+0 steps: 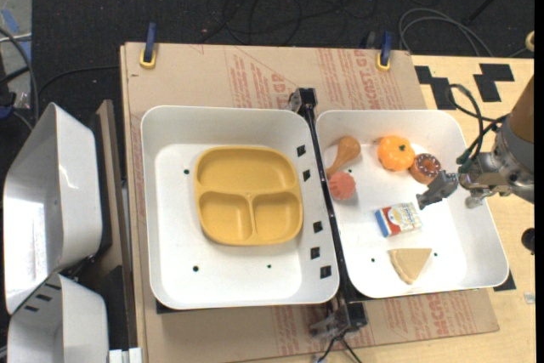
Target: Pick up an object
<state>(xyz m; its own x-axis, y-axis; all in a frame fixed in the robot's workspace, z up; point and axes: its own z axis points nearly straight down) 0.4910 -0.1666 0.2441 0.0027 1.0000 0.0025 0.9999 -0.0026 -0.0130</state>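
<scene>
We see two white bins side by side on the bench; the left bin (170,208) carries a yellow divided plate (249,194) sitting near its middle; the right bin (476,255) is where the pickable things lie, and there's a spread of them; a tan drumstick (344,152) rests near the left wall, with a small pink-red ball (342,185) just below it, close or touching, we cannot tell which; an orange pumpkin (395,153) sits toward the back, and a brown sprinkled donut (424,167) is right beside it on the right; a small blue, white and red carton (399,219) lies around the bin's middle; a tan wedge (410,263), like a slice of bread or cheese, lies near the front wall; now the arm comes in from the right, and the gripper (435,189) hovers low over the right bin, just below the donut and just above and right of the carton; its dark tip blurs together, so whether the pincer is released or clenched we cannot tell; we see nothing clearly caught in it
</scene>
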